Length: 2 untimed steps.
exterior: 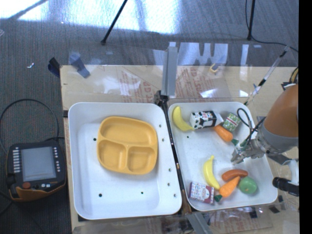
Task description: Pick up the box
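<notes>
Red box (201,192) at right bin (195,155) near edge, label unreadable; cow-print carton (203,120) near far edge. Gripper (240,157) by right wall, grip state impossible to tell.

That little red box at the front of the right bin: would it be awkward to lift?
The red box lies flat, so it probably won't roll. It looks like a small light carton, likely stiff. A carrot touches its side and may get nudged.

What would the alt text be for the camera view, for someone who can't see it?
A grey and orange robot arm's gripper hovers low in the right white bin among toy food: two bananas, carrots, a sausage, a green fruit and small boxes, including a red box. The left white bin holds a yellow divided plate.
</notes>
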Available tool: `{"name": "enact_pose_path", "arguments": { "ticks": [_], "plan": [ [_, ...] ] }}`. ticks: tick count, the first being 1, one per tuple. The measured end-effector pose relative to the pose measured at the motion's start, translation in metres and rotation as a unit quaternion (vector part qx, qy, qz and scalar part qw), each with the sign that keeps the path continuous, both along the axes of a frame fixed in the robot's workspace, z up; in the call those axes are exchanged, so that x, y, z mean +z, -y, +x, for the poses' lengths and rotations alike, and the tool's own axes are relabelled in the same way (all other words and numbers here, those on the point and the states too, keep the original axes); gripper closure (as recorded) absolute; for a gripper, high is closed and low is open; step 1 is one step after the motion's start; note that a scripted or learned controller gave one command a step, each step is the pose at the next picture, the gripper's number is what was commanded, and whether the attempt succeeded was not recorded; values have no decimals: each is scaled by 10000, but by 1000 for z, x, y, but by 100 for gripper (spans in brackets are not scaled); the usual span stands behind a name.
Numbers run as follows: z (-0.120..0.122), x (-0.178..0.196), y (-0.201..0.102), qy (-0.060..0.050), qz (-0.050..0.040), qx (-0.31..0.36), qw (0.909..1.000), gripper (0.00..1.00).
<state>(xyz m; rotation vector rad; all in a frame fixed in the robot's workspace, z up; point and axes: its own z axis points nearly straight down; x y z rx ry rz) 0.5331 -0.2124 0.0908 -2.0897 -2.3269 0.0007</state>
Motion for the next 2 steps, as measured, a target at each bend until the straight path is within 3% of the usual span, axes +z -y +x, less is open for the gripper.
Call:
{"name": "enact_pose_path", "arguments": {
  "ticks": [1,2],
  "plan": [
    [4,185,-69,19,-51,-849,9964,100],
    [64,247,-83,17,-60,-1409,9900,100]
  ]
}}
